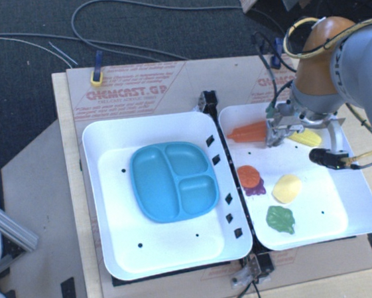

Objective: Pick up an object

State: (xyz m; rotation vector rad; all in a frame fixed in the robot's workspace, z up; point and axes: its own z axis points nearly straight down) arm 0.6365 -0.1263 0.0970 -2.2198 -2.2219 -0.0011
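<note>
The table (pixel 133 91) carried two shallow white bins side by side. In the left bin (pixel 106 207) lay a blue divided plate (pixel 174 180), set a little askew, with bare white floor around it.

The right bin (pixel 353 213) held the loose things. An orange carrot (pixel 246 133) lay near its far left corner, pointing toward the divider between the bins. A yellow banana-like piece (pixel 306 138) lay to the right of the carrot. Nearer the middle sat a round orange piece on something purple (pixel 250 178), then a pale yellow lemon (pixel 286 188), and below it a green leafy piece (pixel 280 219) near the front edge.

The grey arm (pixel 357 65) reached in from the right, its orange band above the wrist. The jaws (pixel 276 133) were down in the right bin, just at the carrot's thick end, between the carrot and the yellow piece. Whether they were open or closed could not be told, nor whether they gripped the carrot.
</note>
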